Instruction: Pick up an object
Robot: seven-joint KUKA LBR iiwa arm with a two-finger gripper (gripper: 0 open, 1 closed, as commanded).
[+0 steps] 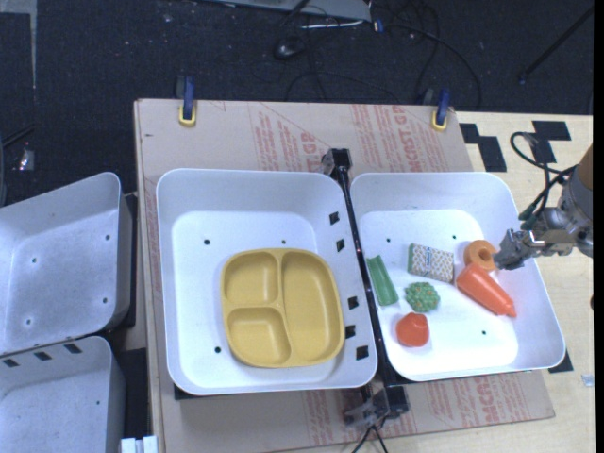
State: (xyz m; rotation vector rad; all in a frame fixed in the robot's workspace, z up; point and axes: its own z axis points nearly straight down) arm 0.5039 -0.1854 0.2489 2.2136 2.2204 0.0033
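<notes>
Dark speckled floor (85,55); black cables (415,41); cardboard-topped bench (245,135).

2 shallow white plastic bins sit side by side: the left bin (179,253) and the right bin (491,196). The left holds 1 yellow plastic tray (281,307) with 3 compartments. The right holds 6 small items: 1 long green stick (382,280), 1 bumpy green ball (422,296), 1 red rounded piece (412,329), 1 orange carrot-shaped cone (486,290), 1 orange ring (480,254), 1 pale speckled rectangular block (431,261).
</notes>
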